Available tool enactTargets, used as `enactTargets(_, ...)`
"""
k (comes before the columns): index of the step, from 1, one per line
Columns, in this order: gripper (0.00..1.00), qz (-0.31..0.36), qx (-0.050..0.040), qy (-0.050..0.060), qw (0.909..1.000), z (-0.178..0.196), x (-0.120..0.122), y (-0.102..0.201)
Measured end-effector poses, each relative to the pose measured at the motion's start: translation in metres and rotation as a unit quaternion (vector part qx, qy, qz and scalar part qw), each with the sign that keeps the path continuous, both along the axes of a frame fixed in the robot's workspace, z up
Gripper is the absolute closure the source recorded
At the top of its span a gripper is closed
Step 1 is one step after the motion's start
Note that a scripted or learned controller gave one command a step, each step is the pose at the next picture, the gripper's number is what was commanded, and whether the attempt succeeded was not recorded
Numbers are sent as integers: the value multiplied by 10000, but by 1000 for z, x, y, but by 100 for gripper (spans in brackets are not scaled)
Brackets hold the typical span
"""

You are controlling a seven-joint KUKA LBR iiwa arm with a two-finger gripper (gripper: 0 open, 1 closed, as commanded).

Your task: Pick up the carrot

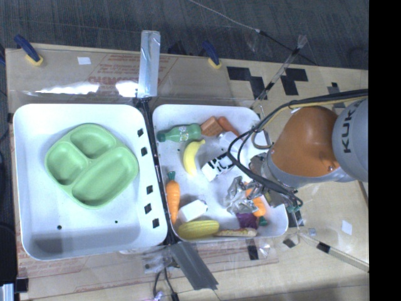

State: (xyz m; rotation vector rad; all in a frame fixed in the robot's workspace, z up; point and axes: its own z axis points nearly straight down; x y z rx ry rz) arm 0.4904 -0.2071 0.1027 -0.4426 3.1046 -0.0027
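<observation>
Your carrot (172, 195) lies along the right bin's (164, 115) left wall, while the claw (240, 192) hovers low over the clutter nearby.

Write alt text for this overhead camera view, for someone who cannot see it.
A grey and orange robot arm reaches into the right white bin of toy food, its gripper right of the carrot. The left bin holds a green divided plate.

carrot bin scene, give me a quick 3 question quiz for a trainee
1. True or false: the carrot lies in the same bin as the green divided plate.
2. Which lies nearest the carrot? A) green bottle B) banana C) corn cob
3. Fill in: the tool is over the ___ bin.

Key: 1 false, the carrot is in the right bin; 2 B; 3 right.
</observation>
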Motion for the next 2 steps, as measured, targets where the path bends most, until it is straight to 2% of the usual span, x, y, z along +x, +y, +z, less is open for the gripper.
enactTargets(1,0,3,1,1,10000,0,0,0)
enactTargets(2,0,227,6,23,9997,-10,-4,-1)
